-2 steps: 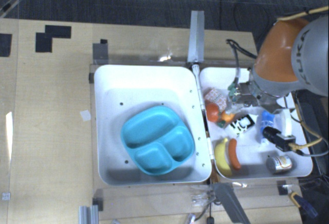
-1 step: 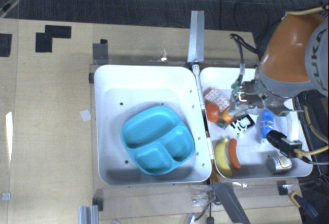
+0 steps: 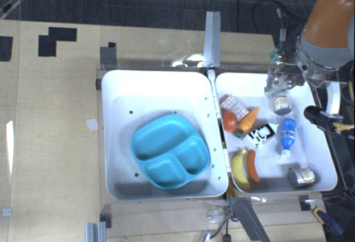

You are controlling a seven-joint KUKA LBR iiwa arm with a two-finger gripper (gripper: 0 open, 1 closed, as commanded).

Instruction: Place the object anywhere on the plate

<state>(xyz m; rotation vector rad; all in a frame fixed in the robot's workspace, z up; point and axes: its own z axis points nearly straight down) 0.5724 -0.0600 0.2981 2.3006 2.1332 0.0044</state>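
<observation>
A blue divided plate point(image 3: 169, 150) lies in the left bin point(image 3: 119, 88). The right bin point(image 3: 244, 81) holds several small items: a small tin can point(image 3: 282, 104), a blue bottle point(image 3: 287, 134), a carrot point(image 3: 247, 119), a red tomato point(image 3: 229, 121), a red-and-white packet point(image 3: 233, 105), a black-and-white object point(image 3: 260, 133), a banana point(image 3: 239, 169), a sausage point(image 3: 252, 165) and a silver can point(image 3: 302, 176). My gripper point(image 3: 277, 84) hangs over the back right part of the right bin, just above and behind the small tin can.
A metal divider post point(image 3: 212, 41) stands between the bins at the back. The arm's orange band point(image 3: 331, 10) and grey wrist fill the upper right. Cables run along the right bin's outer edge.
</observation>
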